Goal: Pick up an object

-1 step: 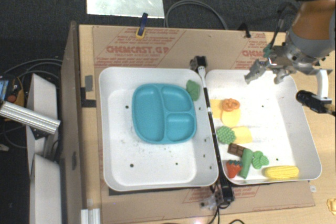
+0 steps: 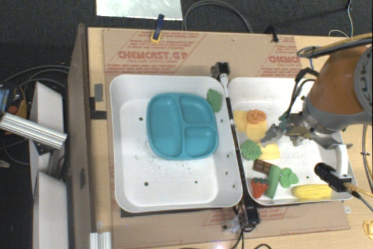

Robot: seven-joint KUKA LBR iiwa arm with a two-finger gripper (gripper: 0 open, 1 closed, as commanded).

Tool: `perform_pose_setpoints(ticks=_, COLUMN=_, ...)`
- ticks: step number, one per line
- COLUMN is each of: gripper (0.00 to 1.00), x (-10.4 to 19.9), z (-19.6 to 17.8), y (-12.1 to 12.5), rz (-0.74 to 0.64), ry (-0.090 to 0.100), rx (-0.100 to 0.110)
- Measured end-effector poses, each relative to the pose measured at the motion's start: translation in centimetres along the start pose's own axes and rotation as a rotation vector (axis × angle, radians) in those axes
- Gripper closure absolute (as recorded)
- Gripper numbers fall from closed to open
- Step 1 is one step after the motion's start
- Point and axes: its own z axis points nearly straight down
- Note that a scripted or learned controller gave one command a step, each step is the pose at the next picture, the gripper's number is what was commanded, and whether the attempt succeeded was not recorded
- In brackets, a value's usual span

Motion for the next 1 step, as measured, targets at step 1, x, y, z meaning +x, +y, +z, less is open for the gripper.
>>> perform_pose_setpoints(ticks=1, gripper=0.0, x=-0.31, z=7.24, y=-0.74, rz=-0.001, ry=-0.003, rx=-0.013)
